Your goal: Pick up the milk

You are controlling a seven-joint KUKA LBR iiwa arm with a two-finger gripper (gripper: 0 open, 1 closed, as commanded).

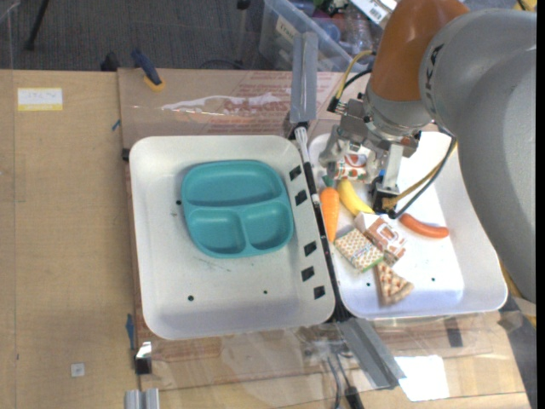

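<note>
The milk (pixel 387 237), a small red-and-white carton, lies on its side in the right bin (pixel 477 292), just below and slightly right of the gripper (pixel 364 162), its long axis running upper left to lower right; the wrist hides whether the gripper is open or closed.

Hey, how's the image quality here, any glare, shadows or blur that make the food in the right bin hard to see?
Camera view: even, soft lighting; mild glare whitens the right bin floor; the arm casts a faint shadow near the gripper; small items like the milk carton look soft and low in detail; the teal plate reads clearly; the near arm at right is large and slightly blurred.
</note>
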